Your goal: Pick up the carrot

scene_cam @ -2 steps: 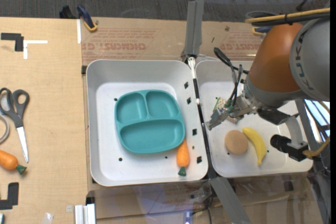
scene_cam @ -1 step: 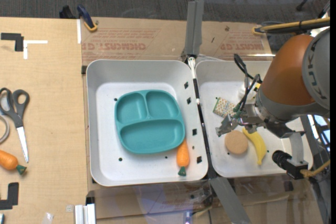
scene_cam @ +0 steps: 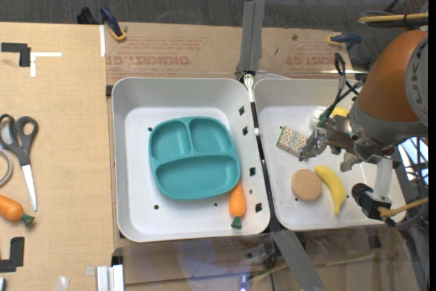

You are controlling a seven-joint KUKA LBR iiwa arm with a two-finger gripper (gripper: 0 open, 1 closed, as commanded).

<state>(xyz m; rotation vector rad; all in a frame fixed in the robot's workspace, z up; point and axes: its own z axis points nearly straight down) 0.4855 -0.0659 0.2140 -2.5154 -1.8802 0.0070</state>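
Toward the lower middle of the frame, the carrot (scene_cam: 236,202) lies in the left bin (scene_cam: 129,167), in its lower right corner, just beside the teal 3-compartment plate (scene_cam: 194,157) and close to the wall shared by the 2 bins. Its orange body points up the frame and its green tip points down. At the right of the frame, the grey arm with its orange band (scene_cam: 392,78) reaches over the right bin (scene_cam: 272,146), and the gripper (scene_cam: 317,144) hangs above that bin's middle, well apart from the carrot. Whether its fingers are spread or closed cannot be told from this angle; nothing is seen between them. Below the gripper lie a round tan disc (scene_cam: 306,185) and a banana (scene_cam: 332,187), side by side, with a small patterned packet (scene_cam: 291,140) to the gripper's left. At the far left, on the wooden bench (scene_cam: 61,119), sit scissors (scene_cam: 20,153) and a second carrot (scene_cam: 12,209).
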